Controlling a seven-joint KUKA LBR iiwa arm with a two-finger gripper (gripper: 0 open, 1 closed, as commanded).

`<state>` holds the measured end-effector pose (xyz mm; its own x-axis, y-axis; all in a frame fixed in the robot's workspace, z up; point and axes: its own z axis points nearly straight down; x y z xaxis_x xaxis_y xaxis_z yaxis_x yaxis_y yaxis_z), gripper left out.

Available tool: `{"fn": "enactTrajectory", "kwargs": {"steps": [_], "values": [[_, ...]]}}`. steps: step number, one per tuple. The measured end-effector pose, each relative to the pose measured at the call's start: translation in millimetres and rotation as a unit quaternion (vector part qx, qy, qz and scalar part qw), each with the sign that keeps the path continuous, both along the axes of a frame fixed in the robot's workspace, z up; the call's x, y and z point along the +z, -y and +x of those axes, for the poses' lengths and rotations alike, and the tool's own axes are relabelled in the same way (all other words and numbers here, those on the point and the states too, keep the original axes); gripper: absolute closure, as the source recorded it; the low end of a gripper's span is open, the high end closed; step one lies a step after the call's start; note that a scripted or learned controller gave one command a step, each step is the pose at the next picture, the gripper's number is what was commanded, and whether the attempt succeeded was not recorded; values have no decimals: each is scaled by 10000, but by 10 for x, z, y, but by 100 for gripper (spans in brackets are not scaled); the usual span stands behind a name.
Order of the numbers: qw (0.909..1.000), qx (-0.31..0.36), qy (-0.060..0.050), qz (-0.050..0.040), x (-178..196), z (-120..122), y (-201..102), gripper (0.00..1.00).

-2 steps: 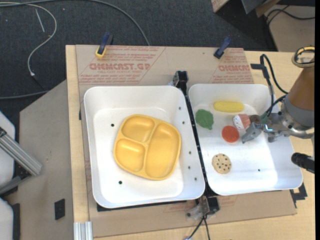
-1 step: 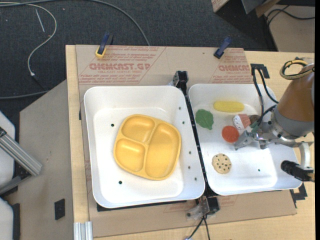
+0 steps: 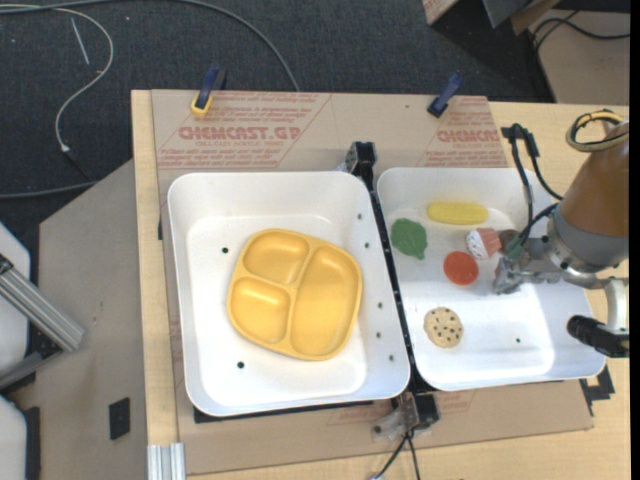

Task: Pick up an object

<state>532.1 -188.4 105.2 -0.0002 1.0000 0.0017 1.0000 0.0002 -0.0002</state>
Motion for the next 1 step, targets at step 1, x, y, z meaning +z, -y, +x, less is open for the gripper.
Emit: {"fn": "enactTrajectory", "kwargs": {"steps": [1], "values": [[10000, 8, 12, -12, 474, 20, -91, 100]]}}
